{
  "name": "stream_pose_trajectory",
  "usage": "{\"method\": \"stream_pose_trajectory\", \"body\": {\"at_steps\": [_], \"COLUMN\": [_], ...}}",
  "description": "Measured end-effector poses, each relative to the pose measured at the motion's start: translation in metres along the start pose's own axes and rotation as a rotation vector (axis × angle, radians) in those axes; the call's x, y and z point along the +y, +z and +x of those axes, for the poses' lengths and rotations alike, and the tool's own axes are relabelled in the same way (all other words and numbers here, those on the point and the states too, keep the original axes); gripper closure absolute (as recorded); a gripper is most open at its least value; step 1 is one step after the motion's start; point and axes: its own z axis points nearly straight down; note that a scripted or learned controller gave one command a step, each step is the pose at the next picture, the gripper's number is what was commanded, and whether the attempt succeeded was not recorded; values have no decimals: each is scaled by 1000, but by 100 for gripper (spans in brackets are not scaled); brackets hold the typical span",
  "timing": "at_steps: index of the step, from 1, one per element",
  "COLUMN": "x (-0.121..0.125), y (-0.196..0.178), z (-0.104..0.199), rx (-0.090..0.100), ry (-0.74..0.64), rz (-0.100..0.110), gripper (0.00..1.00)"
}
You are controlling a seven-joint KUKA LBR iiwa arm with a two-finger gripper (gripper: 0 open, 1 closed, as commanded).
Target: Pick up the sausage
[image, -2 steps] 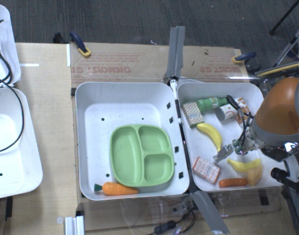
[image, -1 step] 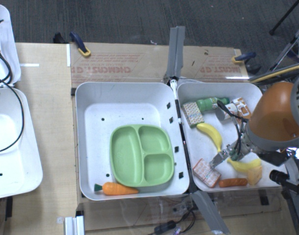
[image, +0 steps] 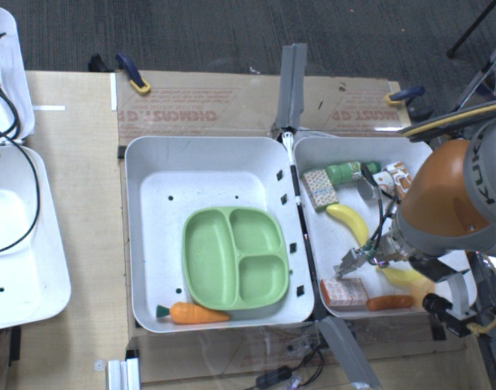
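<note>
Reddish-brown, the sausage (image: 390, 302) is lying at the lower right of the frame, along the near wall of the right bin (image: 306, 218), just right of a pink block (image: 345, 292). The gripper (image: 351, 262) is hanging just above that block, its fingers slightly parted with nothing between them. A banana (image: 350, 221) is sitting above the gripper. In the left bin (image: 142, 218), a green tray (image: 235, 258) is lying beside a carrot (image: 195, 314).
</note>
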Motion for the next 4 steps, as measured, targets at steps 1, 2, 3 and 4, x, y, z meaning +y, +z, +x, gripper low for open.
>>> {"method": "stream_pose_trajectory", "body": {"at_steps": [1, 2, 3, 4], "x": [-2, 0, -1, -1], "y": [0, -25, 0, -30], "z": [-7, -2, -1, -7], "rx": [2, 0, 2, 0], "ry": [-247, -256, -429, -364], "rz": [2, -1, 2, 0], "gripper": [0, 0, 0, 0]}}
